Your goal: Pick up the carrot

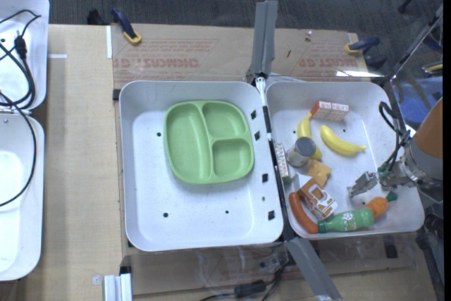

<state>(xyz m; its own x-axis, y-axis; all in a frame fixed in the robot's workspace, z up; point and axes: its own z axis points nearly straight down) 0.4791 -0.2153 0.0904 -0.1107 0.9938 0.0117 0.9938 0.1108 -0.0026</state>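
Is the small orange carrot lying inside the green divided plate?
No, the small orange carrot lies in the right white bin, beside the green bottle, while the green divided plate sits in the left white bin.

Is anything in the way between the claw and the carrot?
No, nothing visible is between them. The claw hangs in the right bin, just up and left of the carrot, with bare white floor between. The green bottle lies against the carrot's far side, so it could get bumped.

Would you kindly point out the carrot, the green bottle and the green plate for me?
carrot (378,206), camera view, middle of its orange body.
green bottle (347,221), camera view, on its label.
green plate (189,141), camera view, floor of its big left compartment.
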